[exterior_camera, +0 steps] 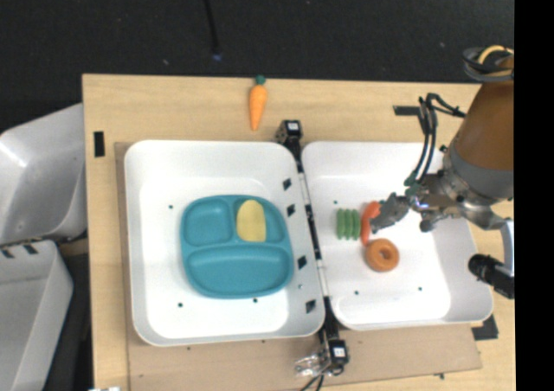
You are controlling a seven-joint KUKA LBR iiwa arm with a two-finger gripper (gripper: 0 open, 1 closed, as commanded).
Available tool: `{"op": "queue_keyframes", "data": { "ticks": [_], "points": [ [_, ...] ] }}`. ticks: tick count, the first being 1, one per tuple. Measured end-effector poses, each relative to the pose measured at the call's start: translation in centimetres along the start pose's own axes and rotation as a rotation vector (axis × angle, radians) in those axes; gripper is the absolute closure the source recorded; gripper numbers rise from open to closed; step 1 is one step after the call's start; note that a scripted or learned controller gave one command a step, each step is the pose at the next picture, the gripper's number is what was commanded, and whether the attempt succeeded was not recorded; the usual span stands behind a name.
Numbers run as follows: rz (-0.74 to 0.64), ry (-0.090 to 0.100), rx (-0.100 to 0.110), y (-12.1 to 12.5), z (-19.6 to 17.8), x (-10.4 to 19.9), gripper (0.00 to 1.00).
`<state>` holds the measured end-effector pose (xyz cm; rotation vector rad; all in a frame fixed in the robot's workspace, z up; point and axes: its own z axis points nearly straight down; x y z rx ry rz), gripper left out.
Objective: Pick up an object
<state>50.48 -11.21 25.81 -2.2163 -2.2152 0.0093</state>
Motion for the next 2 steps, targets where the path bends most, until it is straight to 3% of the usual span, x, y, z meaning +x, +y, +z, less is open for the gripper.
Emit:
{"op": "queue_keyframes", "data": {
  "ticks": [1, 2],
  "points": [
    [-0.003, -0.002, -0.012, 0.2, -0.6, 0.0, 0.0],
    [0.0, -0.002, -0.006, -0.6, 5.3, -0.3, 0.0]
  ]
}}
